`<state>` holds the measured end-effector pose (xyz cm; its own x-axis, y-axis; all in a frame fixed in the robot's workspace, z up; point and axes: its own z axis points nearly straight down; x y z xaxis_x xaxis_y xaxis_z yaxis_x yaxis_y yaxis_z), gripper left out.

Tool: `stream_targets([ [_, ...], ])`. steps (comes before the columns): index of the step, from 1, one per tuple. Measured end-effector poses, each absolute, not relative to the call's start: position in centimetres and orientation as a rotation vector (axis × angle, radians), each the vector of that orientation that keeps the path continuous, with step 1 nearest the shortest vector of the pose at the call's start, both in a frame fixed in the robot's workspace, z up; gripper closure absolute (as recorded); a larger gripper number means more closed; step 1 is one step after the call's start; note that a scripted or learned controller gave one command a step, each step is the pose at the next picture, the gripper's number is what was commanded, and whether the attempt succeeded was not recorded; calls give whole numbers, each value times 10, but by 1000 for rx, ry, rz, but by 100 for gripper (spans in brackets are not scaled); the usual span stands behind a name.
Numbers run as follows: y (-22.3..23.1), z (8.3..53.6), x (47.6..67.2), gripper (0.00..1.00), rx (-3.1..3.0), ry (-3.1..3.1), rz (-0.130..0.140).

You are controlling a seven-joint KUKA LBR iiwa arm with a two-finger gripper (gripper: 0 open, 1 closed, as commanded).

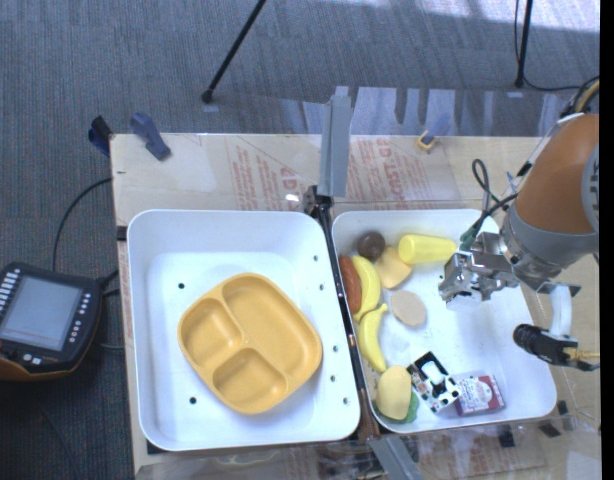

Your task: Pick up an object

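Observation:
My gripper (465, 280) hangs over the right bin (507, 363), in its upper middle part, just right of a yellow cylinder (425, 248) and a tan round piece (409, 309). Nothing shows between its fingers. Along the bin's left side lie a brown ball (371, 244), a red-brown piece (350, 282), a banana (366, 283), a second banana (372, 336) and a yellow lemon-like fruit (394, 391). A black and white box (434, 383) and a pink packet (479, 395) rest near the front edge.
The left bin (157, 258) holds a yellow divided plate (249, 342). A grey post (335, 153) stands behind the seam of the bins. A teach pendant (37, 318) lies on the floor at the left.

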<state>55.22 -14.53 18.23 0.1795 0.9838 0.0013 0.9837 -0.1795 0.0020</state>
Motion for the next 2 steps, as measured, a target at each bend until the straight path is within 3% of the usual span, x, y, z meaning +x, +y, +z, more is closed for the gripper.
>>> stream_targets([
  [1, -110, 159, 474, 100, 2504, 1913, -11],
  [2, -72, 200, 561, 100, 2438, 1987, -3],
])
